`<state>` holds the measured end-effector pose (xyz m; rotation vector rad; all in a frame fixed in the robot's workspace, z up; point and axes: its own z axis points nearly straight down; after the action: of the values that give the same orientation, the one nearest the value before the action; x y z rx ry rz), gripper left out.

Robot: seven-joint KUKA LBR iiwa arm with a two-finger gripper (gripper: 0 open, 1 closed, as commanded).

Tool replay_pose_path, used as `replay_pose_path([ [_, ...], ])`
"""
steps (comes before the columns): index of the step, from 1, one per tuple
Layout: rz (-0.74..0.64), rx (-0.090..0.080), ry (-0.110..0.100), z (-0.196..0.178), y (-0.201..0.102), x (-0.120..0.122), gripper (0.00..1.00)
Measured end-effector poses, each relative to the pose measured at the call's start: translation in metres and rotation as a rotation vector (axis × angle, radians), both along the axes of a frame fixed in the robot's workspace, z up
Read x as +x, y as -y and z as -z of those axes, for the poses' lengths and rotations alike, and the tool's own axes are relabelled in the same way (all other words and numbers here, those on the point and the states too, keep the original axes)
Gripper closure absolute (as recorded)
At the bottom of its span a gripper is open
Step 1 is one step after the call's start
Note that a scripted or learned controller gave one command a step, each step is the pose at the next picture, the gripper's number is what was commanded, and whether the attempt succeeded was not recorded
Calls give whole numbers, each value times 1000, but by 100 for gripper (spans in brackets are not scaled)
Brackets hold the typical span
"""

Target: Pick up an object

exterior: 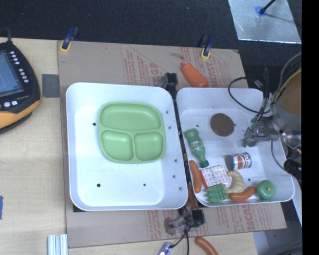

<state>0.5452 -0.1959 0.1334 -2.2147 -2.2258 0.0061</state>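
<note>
1. Highest over the bench [21, 169], and so closest to the lens, is the arm's end effector [257, 132]. It hangs above the right bin [231, 95], near that bin's right wall. Whether it is wide or narrow cannot be told from this slant, and nothing can be seen held in it.
2. Closest to it are a small can [239, 161] lying on its side just below-left and a flat brown disc [222, 125] to its left. Both sit apart from their neighbours.
3. Further out, a green bottle [196, 147] lies along the bin's left wall with an orange sausage [195, 175] below it.
4. The bin's near corner is crowded with a printed packet [215, 173], a croissant [235, 180], a green apple [265, 189] and a bunch of green beans [216, 193], all touching or nearly so.
5. The left bin [85, 142] carries a green divided plate [131, 132].
6. Judged step: approach, with no pick made yet.
7. The next move probably calls for choosing one isolated item, the can or the disc, centring over it and descending straight. The disc looks too flat to grip easily, and the can may roll.
</note>
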Motion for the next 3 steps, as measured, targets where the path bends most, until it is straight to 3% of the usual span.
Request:
replay_pose_path([
  [1,0,1,0,0,0,0,0],
  [2,-1,0,5,39,-14,73,0],
  [3,-2,-1,5,39,-64,105,0],
])
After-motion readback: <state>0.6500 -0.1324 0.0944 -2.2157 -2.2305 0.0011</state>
